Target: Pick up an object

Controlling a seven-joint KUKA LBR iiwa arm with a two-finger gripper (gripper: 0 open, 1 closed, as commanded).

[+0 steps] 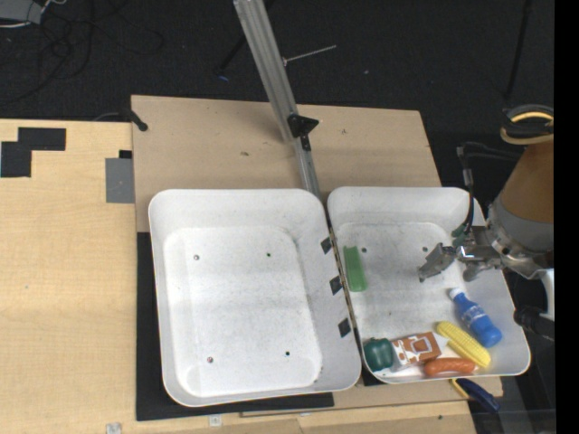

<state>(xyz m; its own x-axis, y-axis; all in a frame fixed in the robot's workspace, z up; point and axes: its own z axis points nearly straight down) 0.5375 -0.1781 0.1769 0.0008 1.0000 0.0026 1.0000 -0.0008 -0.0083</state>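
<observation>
Two white bins [181,208], one blue bottle [476,318], one pincer [438,262].

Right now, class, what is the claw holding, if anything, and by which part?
Nothing. The claw hangs above bare floor in the right bin, with nothing between its fingers, apart from the blue bottle.

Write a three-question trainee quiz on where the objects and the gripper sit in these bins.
1. True or false: the green block lies in the right bin, beside the divider between the bins.
2. Which object lies nearest the gripper? A) blue bottle B) yellow corn C) orange carrot
3. Fill in: the small objects cluster at the right bin's ____ edge, the one nearest the camera.

Key: 1 true. 2 A. 3 near (bottom of the view).
</observation>
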